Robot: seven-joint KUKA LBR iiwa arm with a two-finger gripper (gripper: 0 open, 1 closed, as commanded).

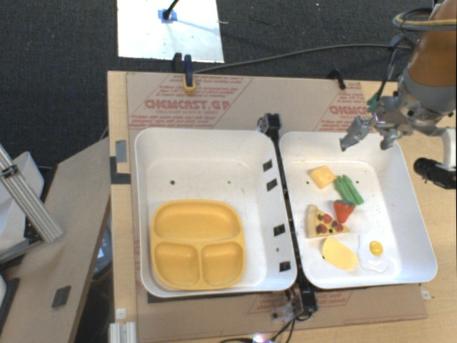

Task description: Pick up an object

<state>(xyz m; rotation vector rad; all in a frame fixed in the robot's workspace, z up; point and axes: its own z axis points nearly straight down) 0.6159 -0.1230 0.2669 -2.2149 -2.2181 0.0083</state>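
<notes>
The grey arm's upper part is cut off at the right edge; its two-finger gripper (369,136) hangs spread wide, gripping nothing, over the right white bin's (418,224) far edge; below it the green bean bundle (349,189) lies slanting, long axis far-left to near-right.

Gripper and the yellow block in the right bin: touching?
Apart. The camera view shows the gripper open above the bin's far rim, with bare white bin floor between it and the yellow block.

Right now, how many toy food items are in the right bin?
6: yellow cracker, green beans, strawberry, pizza slice, yellow chip, fried egg. None seems hidden.
</notes>
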